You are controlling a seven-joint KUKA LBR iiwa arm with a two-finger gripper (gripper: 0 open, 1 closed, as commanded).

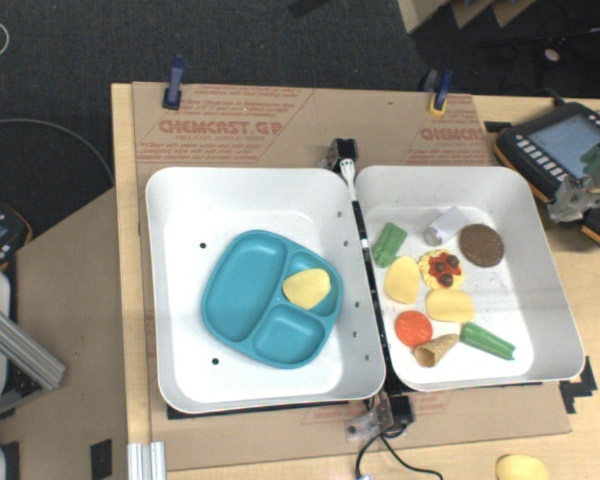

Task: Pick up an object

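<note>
Gripper opening and load: cannot tell. Toy foods [450,305] lie clustered mid-floor in the right bin [540,268]. In the left bin [180,228], a teal divided plate [250,293] bears a yellow piece [306,288]. The brown board [280,103] beneath reads "CHEMCAST" in red.

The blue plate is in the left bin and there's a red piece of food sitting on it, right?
Not quite. The camera view shows the blue plate in the left bin, but the piece of food sitting on it is pale yellow, not red. It lies in the plate's upper right compartment.
</note>
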